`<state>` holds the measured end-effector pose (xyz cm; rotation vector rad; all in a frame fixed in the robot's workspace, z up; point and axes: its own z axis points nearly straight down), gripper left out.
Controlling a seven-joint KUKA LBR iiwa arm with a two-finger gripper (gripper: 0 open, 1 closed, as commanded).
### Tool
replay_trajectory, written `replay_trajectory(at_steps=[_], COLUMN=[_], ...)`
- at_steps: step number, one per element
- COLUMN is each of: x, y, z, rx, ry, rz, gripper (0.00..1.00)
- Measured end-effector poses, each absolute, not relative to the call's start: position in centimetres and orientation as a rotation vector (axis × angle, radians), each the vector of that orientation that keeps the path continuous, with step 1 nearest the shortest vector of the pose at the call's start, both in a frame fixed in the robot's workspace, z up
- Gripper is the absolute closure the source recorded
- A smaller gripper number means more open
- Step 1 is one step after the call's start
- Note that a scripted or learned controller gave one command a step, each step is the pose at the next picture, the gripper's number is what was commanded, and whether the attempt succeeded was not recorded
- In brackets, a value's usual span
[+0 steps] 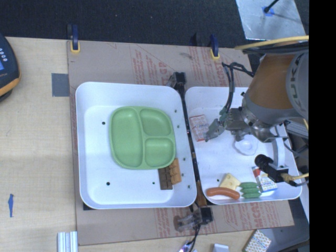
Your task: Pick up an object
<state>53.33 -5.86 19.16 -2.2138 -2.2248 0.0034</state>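
My gripper (212, 132) hangs low over the left part of the right bin (220, 101), and the arm reaches in from the right. Just to its left a small red-and-white packet (198, 127) lies flat by the bin's left wall. Nothing shows between the gripper's tips. Along the front of this bin lie an orange-red sausage (223, 193), a yellow cheese wedge (229, 181), a green vegetable (251, 190) and a small red-and-white box (266, 184). A clear, pale round thing (244, 147) sits under the wrist.
The left bin (86, 140) holds a green divided plate (142, 137) and a brown waffle-like block (169, 175) at its front right. A black divider rail (188, 140) runs between the bins. Blue clamps (74, 35) pin the cardboard at the back.
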Motion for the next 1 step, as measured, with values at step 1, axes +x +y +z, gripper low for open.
replay_trajectory(at_steps=[1], x=[64.48], y=[-8.03], z=[19.26], rx=[-2.217], ry=[-2.233], rz=[-0.003], gripper=[0.00])
